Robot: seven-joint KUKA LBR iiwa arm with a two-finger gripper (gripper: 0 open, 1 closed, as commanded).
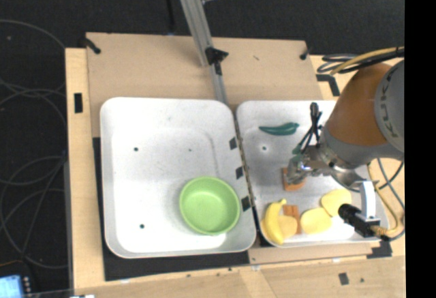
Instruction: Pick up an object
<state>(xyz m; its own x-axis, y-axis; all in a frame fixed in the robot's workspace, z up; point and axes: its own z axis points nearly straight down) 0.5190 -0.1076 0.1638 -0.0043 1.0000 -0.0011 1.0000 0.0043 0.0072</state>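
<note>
My gripper (296, 175) hangs low over the middle of the right bin (262, 112), with the grey and orange arm reaching in from the right. A small orange block (293, 186) lies right at the gripper's tip, partly hidden by it; whether it is between the jaws I cannot tell. A teal pepper-shaped thing (279, 129) lies farther back in the same bin. Along the front wall sit a yellow banana (273, 220), a small orange piece (290, 219), and two yellow rounded things (315, 221) (334, 201).
The left bin (136, 126) holds a green bowl (209, 204) near its front right corner. A metal pole (194, 10) slants down from the back to the divider between the bins. Cables run beside the arm at the right.
</note>
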